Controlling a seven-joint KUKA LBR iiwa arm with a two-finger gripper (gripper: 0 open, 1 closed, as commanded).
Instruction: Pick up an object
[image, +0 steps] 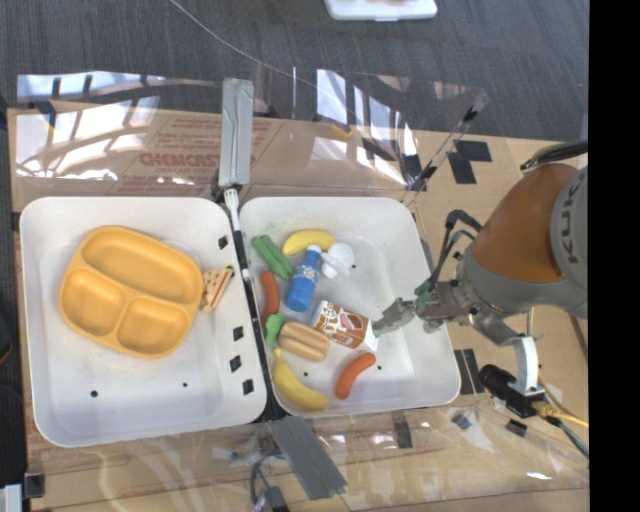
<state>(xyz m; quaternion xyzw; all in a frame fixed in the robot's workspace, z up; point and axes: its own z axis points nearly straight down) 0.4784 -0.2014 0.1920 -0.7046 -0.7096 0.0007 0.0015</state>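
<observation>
My gripper (393, 315) hangs over the right side of the right bin (400, 235), just right of a small brown-and-white carton (340, 324). Nothing shows between its tips. To the left of the carton lie a hot dog in a bun (303, 341), a blue bottle with a white cap (304, 281), a white bulb-shaped piece (339, 260), a yellow banana (308, 241), a green pickle (271, 256), an orange-red sausage (270, 293), a second banana (297, 387) and a red sausage (354, 375).
The left bin (60, 400) holds a yellow divided tray (130, 290) and a small waffle-like toast piece (216, 287) at its right wall. A clear plastic shield stands behind both bins. The arm's orange band (530, 225) sits right of the right bin.
</observation>
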